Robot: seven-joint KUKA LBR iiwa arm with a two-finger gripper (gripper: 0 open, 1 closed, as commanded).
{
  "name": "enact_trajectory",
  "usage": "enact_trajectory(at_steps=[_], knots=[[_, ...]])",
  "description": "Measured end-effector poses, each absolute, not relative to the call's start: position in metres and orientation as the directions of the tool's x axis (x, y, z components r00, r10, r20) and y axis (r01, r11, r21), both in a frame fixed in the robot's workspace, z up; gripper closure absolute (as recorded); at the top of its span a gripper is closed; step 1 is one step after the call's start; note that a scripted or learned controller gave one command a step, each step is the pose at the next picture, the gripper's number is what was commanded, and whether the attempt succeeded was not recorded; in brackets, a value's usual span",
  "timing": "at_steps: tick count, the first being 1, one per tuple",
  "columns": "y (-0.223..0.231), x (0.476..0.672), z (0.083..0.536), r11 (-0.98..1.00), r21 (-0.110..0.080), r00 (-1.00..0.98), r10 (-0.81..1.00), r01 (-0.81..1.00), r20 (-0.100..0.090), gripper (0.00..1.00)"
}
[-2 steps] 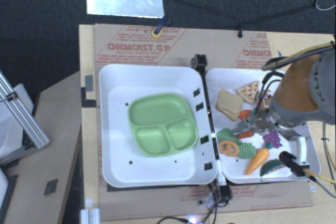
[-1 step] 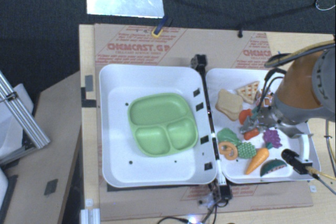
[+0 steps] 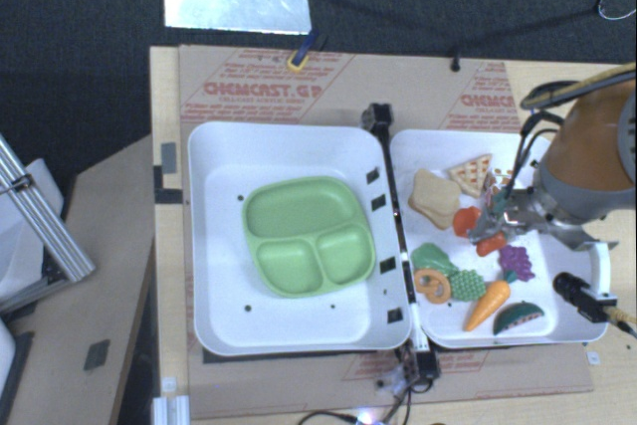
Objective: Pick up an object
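The claw [image 3: 495,222] hung low in the right bin [image 3: 582,338] beside a red toy tomato [image 3: 466,220]; its opening could not be told. The tomato looked light, rigid and slick, best pinched across its middle.

1. The tan bread slice [image 3: 433,197] lies flat at the upper left of the right bin.
2. The waffle wedge [image 3: 472,174] lies just right of it.
3. The orange carrot [image 3: 487,305], purple grapes [image 3: 516,262] and watermelon slice [image 3: 522,316] lie lower right.
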State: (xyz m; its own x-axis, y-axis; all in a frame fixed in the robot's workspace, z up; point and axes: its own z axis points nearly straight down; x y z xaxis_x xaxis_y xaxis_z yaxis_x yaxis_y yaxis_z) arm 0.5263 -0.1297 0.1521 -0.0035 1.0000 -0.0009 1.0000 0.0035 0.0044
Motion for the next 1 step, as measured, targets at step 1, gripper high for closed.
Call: enact_trajectory(at_steps=[1], knots=[[-0.1319, 0.5197, 0.2118, 0.004, 0.007, -0.004, 1.000, 1.000, -0.002, 1.00]])
